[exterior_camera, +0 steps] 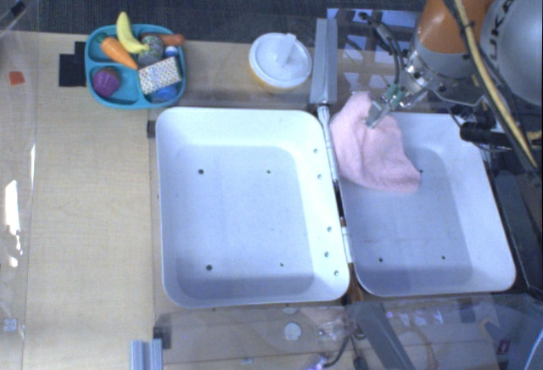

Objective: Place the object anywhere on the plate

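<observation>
A pale wooden bench (76, 215) bears two shallow white plastic bins; dark carpet lies behind. The larger left bin (246, 207) is the landmark. Touching its right edge sits the right bin (433, 215), where a soft, crumpled pink cloth (373, 152) drapes over the near wall. The grey arm's gripper (379, 111) pinches the cloth's top. Behind the left bin stand a round yellow-and-white plate (281, 61) and a blue toy-food tray (136, 64).

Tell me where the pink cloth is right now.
The crumpled pink terry cloth lies in the upper left corner of the right-hand shallow white bin, draped against the divider between the bins, with the pincer at its top edge.
</observation>
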Action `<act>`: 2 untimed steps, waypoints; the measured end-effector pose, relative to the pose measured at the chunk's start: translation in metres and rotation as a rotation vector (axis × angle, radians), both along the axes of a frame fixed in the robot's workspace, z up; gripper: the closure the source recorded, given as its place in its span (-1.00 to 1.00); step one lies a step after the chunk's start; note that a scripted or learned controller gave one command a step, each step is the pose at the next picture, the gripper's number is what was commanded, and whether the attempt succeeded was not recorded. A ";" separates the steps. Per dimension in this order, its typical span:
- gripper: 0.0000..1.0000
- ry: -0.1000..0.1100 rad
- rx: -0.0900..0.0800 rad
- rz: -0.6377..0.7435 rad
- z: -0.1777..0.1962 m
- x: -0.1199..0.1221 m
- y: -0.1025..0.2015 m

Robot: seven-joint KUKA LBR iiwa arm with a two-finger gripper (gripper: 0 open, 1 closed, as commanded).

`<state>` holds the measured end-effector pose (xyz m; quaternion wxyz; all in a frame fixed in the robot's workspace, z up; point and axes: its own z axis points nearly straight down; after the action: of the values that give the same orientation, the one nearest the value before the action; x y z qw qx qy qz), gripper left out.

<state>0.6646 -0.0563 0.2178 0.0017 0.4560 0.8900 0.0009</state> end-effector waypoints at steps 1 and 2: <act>1.00 -0.001 -0.001 0.404 -0.006 -0.011 0.053; 1.00 -0.003 -0.002 0.804 -0.010 -0.024 0.104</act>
<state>0.6403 0.0479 0.2075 0.0029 0.0712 0.9975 0.0011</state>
